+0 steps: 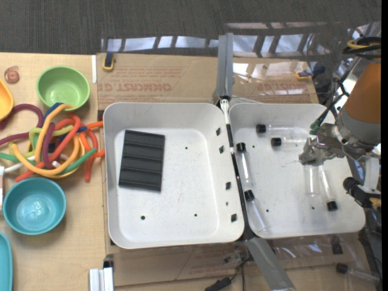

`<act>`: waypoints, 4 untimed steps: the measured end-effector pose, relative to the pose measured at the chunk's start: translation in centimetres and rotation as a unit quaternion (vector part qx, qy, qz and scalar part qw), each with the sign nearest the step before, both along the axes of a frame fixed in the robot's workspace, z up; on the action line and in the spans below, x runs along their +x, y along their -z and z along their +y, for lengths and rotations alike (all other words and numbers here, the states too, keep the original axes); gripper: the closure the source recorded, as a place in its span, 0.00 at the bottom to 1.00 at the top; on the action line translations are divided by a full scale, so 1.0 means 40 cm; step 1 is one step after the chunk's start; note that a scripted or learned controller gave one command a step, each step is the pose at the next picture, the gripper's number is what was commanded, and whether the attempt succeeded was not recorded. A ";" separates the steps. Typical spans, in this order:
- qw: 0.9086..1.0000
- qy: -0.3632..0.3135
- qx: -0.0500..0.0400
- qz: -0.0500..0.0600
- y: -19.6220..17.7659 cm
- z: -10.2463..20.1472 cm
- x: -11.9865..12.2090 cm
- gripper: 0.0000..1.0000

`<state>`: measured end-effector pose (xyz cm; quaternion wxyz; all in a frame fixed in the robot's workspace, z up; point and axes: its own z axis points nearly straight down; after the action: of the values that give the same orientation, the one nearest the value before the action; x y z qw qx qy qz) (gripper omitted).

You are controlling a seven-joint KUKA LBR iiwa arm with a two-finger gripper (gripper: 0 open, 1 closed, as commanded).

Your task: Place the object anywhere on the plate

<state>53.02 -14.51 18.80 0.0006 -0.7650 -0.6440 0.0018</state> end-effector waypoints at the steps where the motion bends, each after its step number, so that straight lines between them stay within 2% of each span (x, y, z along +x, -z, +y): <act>1: 0.995 0.097 -0.001 0.000 -0.052 -0.090 0.296 1.00; 2: 0.998 -0.062 0.001 0.000 0.158 -0.013 0.009 1.00; 3: 1.000 0.024 0.000 -0.001 -0.001 -0.126 0.032 1.00; 4: 1.000 -0.019 0.000 -0.001 0.044 -0.154 0.151 1.00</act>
<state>59.05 -20.67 17.04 -0.0002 -0.7526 -0.6584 0.0013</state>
